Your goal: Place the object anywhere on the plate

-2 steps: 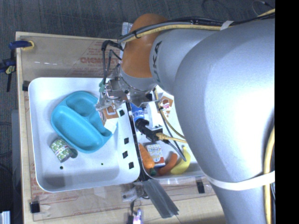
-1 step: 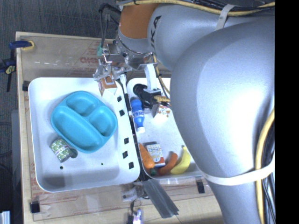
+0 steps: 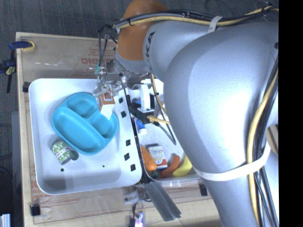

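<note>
Grey arm casing [image 3: 222, 93] bulks closest to the lens on the right, but reading from the left: a blue clamp [image 3: 19, 45] grips the bench corner, then comes the left bin [image 3: 42, 174]. In it a small greenish can [image 3: 61, 150] lies on its side, touching the lower-left edge of the blue plate [image 3: 85, 123], a divided dish with several compartments. Above the plate's upper-right rim hangs the gripper [image 3: 106, 94]; a small white-and-brown thing [image 3: 107, 103] shows just beneath it, over the rim, though whether the fingers have it, or how far apart they are, I cannot tell. Right of the divider, the second bin [image 3: 163, 178] holds a labelled packet [image 3: 156, 153], an orange piece [image 3: 148, 161] and something yellow [image 3: 183, 167].

My judgement: this is the placing step, and the next move calls for lowering over the plate and letting go.

Faint reddish print on the bench board is unreadable; so is the packet's label.
</note>
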